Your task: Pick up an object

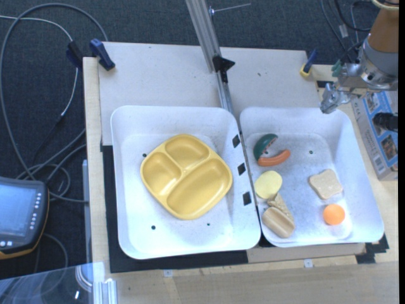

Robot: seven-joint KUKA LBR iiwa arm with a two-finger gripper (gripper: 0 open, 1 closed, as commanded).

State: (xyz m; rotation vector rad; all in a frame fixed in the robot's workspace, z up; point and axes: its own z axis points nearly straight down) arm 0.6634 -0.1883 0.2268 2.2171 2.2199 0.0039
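Hovering over right bin's far corner, nothing picked
Gripper point(329, 101) fingers: state cannot be told; hot dog point(274, 159), toast point(326, 184), orange point(334, 215) lie loose for grasping; yellow tray point(186, 176) left

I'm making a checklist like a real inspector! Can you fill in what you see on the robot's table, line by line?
Surface: pale bench bearing two white bins, the left bin and the right bin, side by side.
Job's things: right bin holds a sausage, a green piece, a yellow round slice, a bread slice, an orange ball and a tan bun.
Clutter: yellow divided tray in the left bin.
Grippers: pincer hangs over the right bin's far edge, holding nothing.
Cables: black loops on the floor at left.
Surroundings: screen device at left; blue clamp at the bench corner.
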